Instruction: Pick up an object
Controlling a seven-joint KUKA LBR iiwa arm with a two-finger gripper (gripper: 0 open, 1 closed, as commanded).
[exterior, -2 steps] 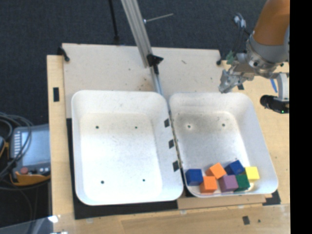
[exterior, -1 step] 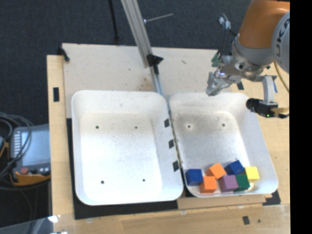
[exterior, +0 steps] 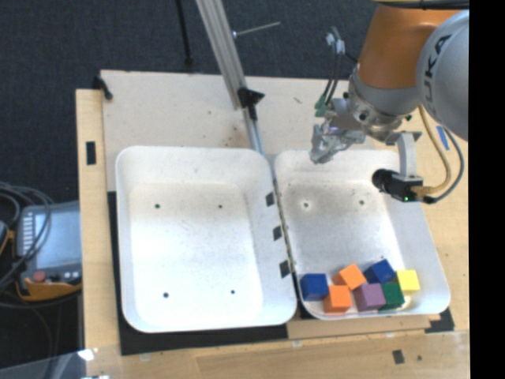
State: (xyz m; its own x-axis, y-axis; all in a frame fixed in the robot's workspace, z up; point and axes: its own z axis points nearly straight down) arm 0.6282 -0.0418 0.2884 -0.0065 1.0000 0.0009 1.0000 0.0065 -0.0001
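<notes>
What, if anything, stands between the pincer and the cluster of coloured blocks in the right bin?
Nothing visible does. The pincer hangs over the far edge of the right bin, while the coloured blocks huddle in its near corner. Bare white bin floor lies between them, and no block is stacked on another.

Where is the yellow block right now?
The yellow block sits in the right bin, at its near right corner. It is at the right end of the block pile, beside the green block.
</notes>
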